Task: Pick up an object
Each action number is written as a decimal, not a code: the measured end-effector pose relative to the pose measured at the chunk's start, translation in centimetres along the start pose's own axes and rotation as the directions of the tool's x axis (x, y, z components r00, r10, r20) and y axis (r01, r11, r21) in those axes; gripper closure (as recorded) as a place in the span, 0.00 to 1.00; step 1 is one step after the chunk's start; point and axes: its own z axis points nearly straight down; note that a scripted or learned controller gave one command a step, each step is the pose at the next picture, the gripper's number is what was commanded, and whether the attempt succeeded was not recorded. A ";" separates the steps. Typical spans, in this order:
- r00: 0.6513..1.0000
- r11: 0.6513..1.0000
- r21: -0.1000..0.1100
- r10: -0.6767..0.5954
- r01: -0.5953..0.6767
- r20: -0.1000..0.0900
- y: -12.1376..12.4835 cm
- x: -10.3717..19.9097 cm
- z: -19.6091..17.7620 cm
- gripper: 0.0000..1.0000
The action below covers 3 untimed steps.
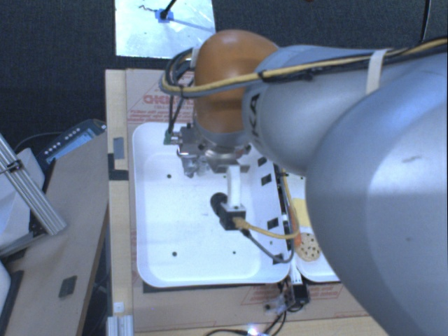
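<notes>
Gripper (pixel 204 158) over far part of left bin (pixel 161 257); can't tell if open or closed. Thing to grab: tan spotted thing (pixel 306 245) in right bin (pixel 318 275), near side, partly under arm (pixel 364 152). Best: move right, drop straight over it, squeeze slowly.

- soft, even overhead light; the left white bin (pixel 161 257) glows bright, nearly washed out.
- the near arm (pixel 378 152) looms blurred, casting a faint shadow.

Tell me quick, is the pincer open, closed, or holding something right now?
Pincer: cannot be told from this angle; it sits over the white bin on the view's left.
</notes>
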 end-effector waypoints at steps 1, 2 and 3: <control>1.000 1.000 0.007 -0.002 0.002 0.003 2.4 0.6 13.7 1.00; 1.000 1.000 0.009 -0.003 0.003 0.002 -3.3 1.6 13.0 1.00; 1.000 1.000 0.008 -0.005 0.005 0.001 -7.3 1.7 7.4 1.00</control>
